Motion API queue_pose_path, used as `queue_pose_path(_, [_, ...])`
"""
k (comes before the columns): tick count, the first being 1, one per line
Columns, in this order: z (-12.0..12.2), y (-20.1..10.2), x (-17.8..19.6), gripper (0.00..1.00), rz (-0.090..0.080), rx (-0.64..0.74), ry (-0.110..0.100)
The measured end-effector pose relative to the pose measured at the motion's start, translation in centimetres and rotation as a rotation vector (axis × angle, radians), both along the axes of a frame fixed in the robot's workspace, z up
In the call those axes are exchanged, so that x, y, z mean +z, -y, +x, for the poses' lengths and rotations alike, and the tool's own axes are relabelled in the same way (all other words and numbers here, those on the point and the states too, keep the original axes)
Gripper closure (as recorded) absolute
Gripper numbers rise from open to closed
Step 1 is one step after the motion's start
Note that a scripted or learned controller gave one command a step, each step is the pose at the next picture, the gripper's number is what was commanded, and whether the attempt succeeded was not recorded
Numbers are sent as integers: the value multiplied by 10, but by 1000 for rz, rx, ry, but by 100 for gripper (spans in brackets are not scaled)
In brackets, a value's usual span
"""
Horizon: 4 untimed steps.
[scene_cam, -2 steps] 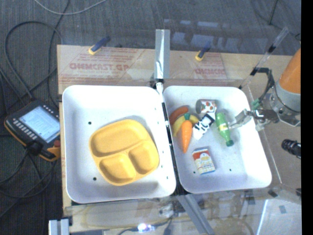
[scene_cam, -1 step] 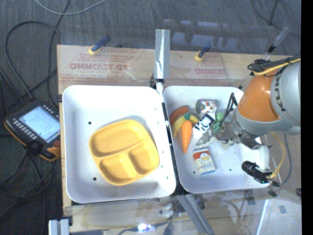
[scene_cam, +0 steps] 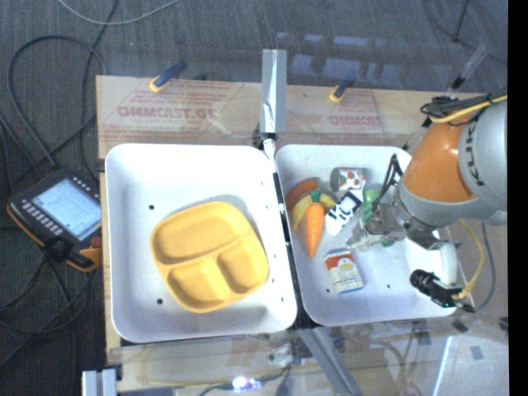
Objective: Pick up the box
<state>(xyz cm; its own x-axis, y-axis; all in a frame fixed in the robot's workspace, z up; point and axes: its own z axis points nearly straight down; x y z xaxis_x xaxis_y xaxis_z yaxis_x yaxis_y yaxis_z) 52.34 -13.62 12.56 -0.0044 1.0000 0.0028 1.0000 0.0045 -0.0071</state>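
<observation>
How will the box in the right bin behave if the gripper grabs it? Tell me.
The box lies flat on the bin floor, so it probably won't roll or tip. It looks like a small carton, likely light and fairly stiff, though it may dent if squeezed. It lies apart from the carrot, so a push should slide it freely.

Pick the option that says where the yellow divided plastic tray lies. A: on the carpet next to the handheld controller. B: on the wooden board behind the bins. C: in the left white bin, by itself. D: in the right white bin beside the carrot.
C: the yellow divided plastic tray lies flat in the left white bin, while the orange toy carrot and small box sit in the right white bin.
</observation>
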Motion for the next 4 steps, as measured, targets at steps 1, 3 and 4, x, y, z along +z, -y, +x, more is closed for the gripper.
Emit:
queue_pose_path(1, [0, 0, 0, 0, 0, 0, 0])
queue_pose_path(3, [-33, -27, -26, 100, -6, 4, 18])
queue_pose_path(4, [-33, -27, -26, 0, -6, 4, 18])
